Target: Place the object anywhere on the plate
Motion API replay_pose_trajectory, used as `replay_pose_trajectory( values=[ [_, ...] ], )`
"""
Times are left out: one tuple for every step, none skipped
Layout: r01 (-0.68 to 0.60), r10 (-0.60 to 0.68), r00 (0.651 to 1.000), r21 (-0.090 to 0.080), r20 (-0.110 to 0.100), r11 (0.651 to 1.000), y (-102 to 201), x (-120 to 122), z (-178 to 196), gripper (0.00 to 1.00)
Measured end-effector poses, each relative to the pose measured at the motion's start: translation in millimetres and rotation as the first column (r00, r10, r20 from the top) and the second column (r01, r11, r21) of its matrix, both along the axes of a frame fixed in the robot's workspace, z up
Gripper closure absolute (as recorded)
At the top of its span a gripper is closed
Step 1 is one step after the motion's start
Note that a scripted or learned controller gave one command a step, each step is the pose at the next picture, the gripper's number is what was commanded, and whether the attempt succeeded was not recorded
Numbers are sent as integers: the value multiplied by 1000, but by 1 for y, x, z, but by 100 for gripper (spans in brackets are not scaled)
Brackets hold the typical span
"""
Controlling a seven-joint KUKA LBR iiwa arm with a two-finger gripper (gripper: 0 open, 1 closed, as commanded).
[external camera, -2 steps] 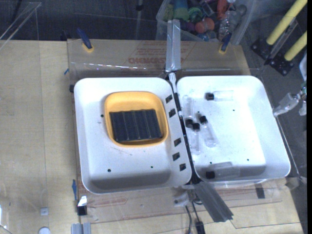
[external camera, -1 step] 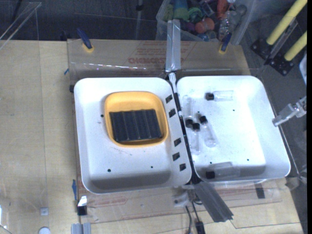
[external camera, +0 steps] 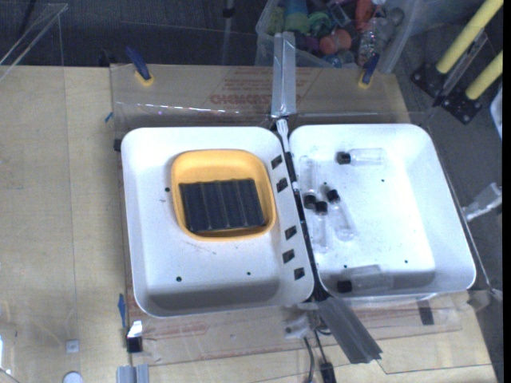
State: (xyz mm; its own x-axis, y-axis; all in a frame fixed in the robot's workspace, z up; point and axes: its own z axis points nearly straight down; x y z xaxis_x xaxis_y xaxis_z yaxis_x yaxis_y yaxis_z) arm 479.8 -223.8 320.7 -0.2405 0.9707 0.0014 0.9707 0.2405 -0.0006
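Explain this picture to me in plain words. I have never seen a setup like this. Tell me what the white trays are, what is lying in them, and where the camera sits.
One fixed camera sits above a workbench and looks down on it at a slant. A robot arm works at this bench, and its job is to put an object on the plate.

Two shallow white bins stand side by side. The left bin holds a yellow plate with rounded corners, and a dark ribbed block lies flat on it.

The right bin holds several small clear bottles with black caps. One lies near the back, a cluster lies close to the divider between the bins, and another lies at the front edge.

Behind the bench stands a clear box of colourful toys.
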Motion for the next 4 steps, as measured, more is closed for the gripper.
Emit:
replay_pose_trajectory(
  values=[
    [-268, 268, 963, -7, 7, 963, 0, 1, 68, 0],
    [-523, 523, 852, -2, 3, 852, 0, 1, -5, 0],
    [-727, 727, 687, -3, 3, 687, 1, 1, -31, 0],
    [-696, 696, 718, -2, 3, 718, 0, 0, -55, 0]
  ],
)
